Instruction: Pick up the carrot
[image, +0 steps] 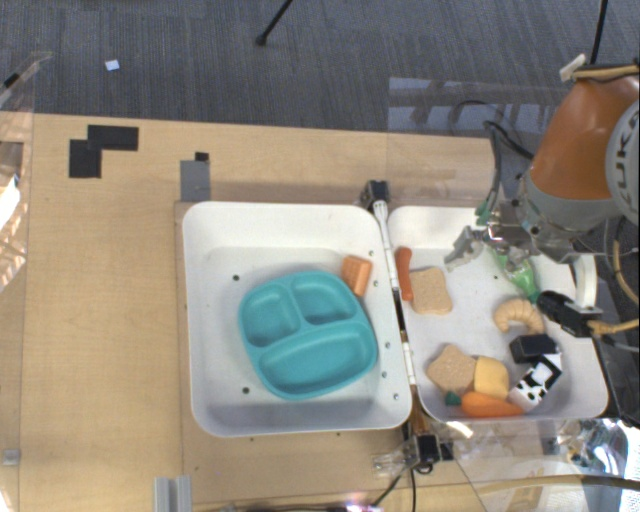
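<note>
The carrot (490, 405) lies at the near edge of the right bin (590, 405), beside a yellow block (491, 377) and a bread slice (451, 368). The end effector (492, 243) hangs over the bin's far side, well apart from the carrot, gripping nothing; how wide its fingers stand cannot be told. A teal divided plate (305, 335) fills the left bin (215, 300) on the desk (90, 330).
</note>
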